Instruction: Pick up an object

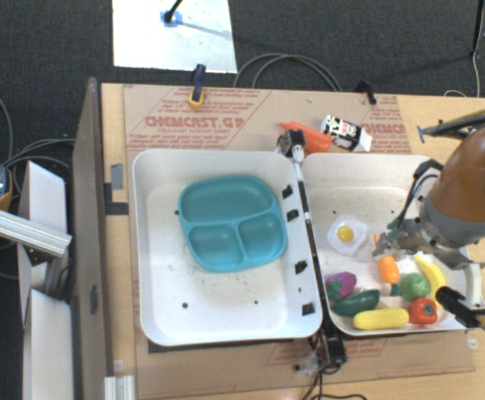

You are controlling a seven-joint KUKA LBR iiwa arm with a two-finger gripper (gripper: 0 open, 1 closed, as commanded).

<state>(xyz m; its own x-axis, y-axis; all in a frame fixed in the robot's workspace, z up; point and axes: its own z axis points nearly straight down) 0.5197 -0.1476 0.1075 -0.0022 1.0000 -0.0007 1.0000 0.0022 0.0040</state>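
One gripper [390, 244] hangs low over the right bin [367, 182] beside the fried egg [347, 233] and carrot [388, 269], its opening impossible to tell.

A teal tray [230, 223] lies in the left bin [155, 290], well to the left of the claw [390, 244]. Beyond the claw, on the cardboard [242, 111], an orange clamp [302, 137] lies just beside a black-and-white pack [345, 132]. Farther back and left are a yellow clamp [197, 90] and a white sheet [142, 23].
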